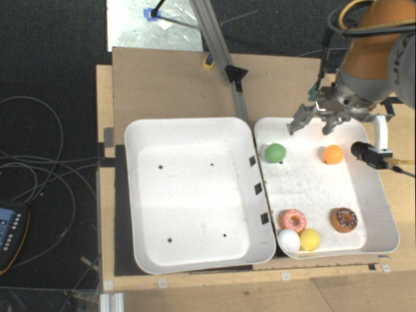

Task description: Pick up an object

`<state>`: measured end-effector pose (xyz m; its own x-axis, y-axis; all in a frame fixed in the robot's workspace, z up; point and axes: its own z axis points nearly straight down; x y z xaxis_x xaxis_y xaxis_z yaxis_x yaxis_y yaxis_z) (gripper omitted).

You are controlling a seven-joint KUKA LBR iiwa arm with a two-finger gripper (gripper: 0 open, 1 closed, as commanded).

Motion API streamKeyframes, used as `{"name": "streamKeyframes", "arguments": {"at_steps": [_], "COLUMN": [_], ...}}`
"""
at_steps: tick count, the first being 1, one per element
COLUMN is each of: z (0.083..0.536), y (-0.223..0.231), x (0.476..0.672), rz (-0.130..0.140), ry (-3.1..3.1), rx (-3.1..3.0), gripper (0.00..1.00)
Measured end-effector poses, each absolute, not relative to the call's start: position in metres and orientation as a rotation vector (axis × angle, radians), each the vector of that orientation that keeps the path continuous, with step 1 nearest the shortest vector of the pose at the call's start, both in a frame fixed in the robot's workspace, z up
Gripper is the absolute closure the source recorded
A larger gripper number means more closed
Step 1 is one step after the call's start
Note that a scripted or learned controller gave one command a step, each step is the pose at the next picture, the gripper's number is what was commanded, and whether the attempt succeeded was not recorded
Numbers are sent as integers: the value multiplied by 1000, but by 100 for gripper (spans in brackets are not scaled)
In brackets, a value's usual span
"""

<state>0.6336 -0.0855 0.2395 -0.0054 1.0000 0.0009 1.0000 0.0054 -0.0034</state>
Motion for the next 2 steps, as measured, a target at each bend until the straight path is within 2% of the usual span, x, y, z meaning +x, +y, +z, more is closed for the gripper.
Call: {"name": "streamKeyframes", "arguments": {"at_steps": [1,2], "z": [242,188], "y": [-86,-91], "x": [634,642], "rz": [-2,3], "ry": [-2227,-2222], "rx": [-2216,-2219], "gripper": [0,0]}}
